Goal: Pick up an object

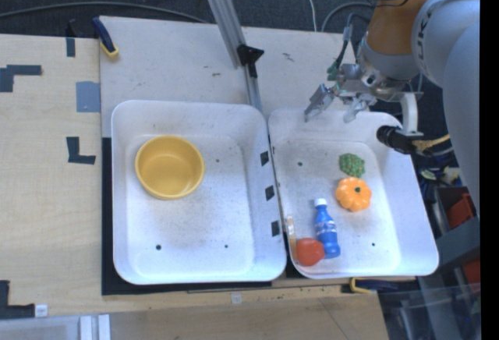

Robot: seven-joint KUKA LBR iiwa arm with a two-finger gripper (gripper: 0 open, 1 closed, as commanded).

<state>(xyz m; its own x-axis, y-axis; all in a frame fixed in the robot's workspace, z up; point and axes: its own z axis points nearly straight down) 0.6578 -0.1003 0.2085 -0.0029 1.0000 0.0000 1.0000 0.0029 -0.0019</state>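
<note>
The gripper (336,105) hangs over the far rim of the right bin (405,253), fingers (315,107) spread and grasping nothing, likely staged for a descent. Pickable things lie below: green piece (352,164), orange pumpkin (353,194), blue bottle (325,228), red ball (309,251).

No readable text, labels, brands, numbers or signs anywhere; blue bottle (326,230) label too small and blurred to make out.

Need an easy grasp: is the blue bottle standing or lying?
Lying: the bottle rests lengthwise on the right bin's floor, cap toward the far side.
</note>
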